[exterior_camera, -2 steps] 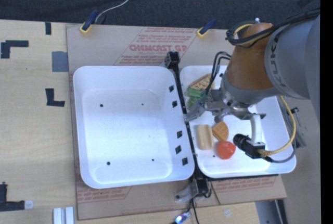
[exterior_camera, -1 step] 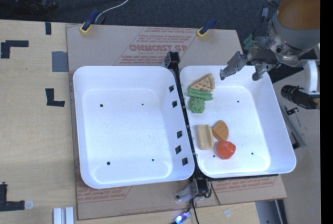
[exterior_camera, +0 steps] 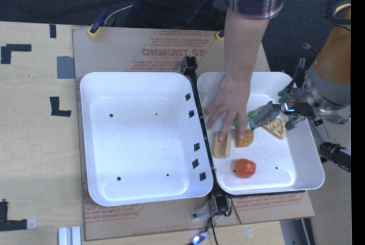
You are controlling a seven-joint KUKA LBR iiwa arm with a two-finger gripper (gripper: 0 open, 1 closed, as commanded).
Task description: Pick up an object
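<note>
Red tomato lies near the right bin's front edge, apart from the bread roll and orange piece under a person's hand. The gripper hangs beside the hand.

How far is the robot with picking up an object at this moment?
Done: nothing looks lifted. The red object, the bread roll and the orange piece all lie on the floor of the right bin. In hand: the gripper is low in that bin, near a green item and a toast-like wedge, while a person's hand reaches in too. Left: a visible grasp and lift.
</note>
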